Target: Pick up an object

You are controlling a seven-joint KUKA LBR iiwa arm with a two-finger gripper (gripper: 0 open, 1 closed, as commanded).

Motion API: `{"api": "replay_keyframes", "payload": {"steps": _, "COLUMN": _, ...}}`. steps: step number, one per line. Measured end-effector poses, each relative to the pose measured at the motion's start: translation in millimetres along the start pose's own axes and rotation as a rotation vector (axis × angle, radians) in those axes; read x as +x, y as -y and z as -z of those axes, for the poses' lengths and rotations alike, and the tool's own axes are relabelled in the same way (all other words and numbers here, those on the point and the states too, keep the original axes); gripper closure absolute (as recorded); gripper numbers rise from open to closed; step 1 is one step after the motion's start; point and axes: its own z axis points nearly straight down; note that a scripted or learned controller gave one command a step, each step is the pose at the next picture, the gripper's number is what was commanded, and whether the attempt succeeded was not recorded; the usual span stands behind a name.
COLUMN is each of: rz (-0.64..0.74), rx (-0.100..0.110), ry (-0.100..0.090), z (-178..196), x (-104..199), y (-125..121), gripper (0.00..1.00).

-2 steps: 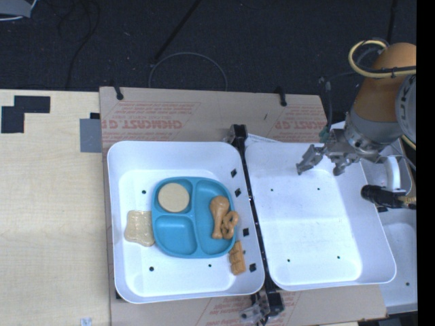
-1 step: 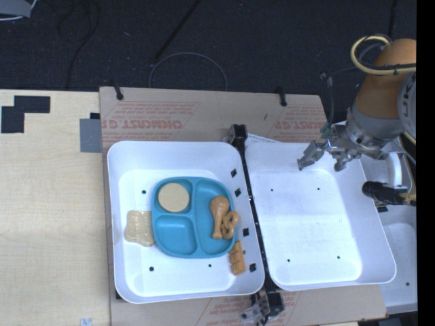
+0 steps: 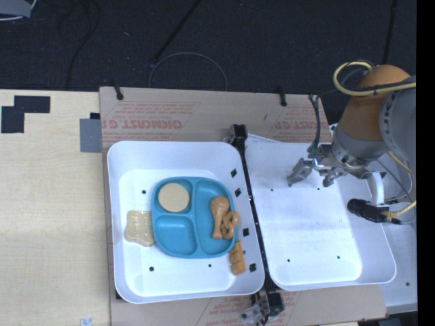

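Down in the left bin (image 3: 129, 175), a smooth blue plastic tray (image 3: 190, 217) with three rounded sections sat near the middle. A flat round tan disc (image 3: 173, 197) lay in the tray's far left section. A knobbly brown toy (image 3: 223, 216) (bone-shaped, a bit twisted) lay in the right section, its long side running from the far edge toward the near edge. A pale, bumpy, squarish piece (image 3: 139, 227) touched the tray's left edge. A small orange-brown block (image 3: 236, 258) lay by the bin's near right corner. The gripper (image 3: 312, 170) hung above the right bin (image 3: 319, 250), near its far edge, with its metal fingers spread apart and holding nothing.
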Motion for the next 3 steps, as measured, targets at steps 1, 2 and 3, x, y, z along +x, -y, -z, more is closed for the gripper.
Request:
{"api": "replay_keyframes", "payload": {"steps": 1, "rz": -0.001, "rx": -0.002, "ry": 0.001, "z": -44, "x": 1, "y": 0, "gripper": 0.00}}
{"api": "replay_keyframes", "payload": {"steps": 2, "rz": -0.001, "rx": -0.004, "ry": 0.001, "z": -32, "x": 1, "y": 0, "gripper": 1.00}}
{"api": "replay_keyframes", "payload": {"steps": 3, "rz": 0.001, "rx": -0.009, "ry": 0.002, "z": 30, "x": 3, "y": -4, "gripper": 1.00}}
